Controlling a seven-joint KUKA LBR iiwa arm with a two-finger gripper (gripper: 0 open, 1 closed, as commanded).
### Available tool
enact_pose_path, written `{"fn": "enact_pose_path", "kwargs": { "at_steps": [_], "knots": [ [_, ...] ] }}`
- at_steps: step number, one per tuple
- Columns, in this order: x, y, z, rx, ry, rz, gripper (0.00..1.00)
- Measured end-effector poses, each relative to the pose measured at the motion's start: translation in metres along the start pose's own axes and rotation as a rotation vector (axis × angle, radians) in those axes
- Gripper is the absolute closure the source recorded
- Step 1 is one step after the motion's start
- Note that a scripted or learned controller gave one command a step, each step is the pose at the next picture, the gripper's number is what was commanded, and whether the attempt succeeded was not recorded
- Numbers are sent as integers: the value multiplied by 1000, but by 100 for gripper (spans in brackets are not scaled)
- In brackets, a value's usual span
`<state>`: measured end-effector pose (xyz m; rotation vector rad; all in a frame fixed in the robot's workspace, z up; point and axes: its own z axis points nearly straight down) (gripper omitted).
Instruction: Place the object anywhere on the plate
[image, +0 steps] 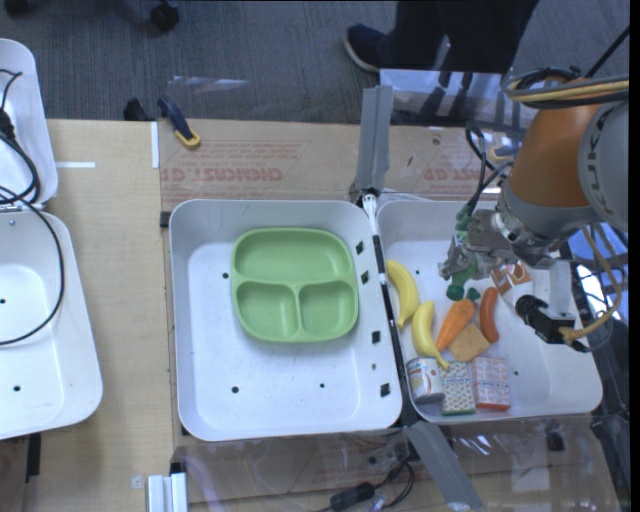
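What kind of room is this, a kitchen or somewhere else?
Probably a robot lab, not a kitchen. A robot arm reaches over two white bins on a bench. One bin holds a green plate, the other toy food such as a banana. Cables run alongside.

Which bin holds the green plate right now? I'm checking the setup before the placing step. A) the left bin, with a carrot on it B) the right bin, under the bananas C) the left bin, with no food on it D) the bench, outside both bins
C: the green plate lies in the left bin with bare compartments, while the bananas and carrot sit in the right bin.
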<state>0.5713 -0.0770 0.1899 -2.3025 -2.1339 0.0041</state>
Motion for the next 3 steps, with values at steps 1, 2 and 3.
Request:
{"fn": "enact_pose_path", "kwargs": {
  "at_steps": [1, 2, 3],
  "knots": [
    [69, 29, 0, 0, -1, -64, 100],
    [135, 30, 0, -1, -2, -255, 100],
    [135, 31, 0, -1, -2, -255, 0]
  ]
}}
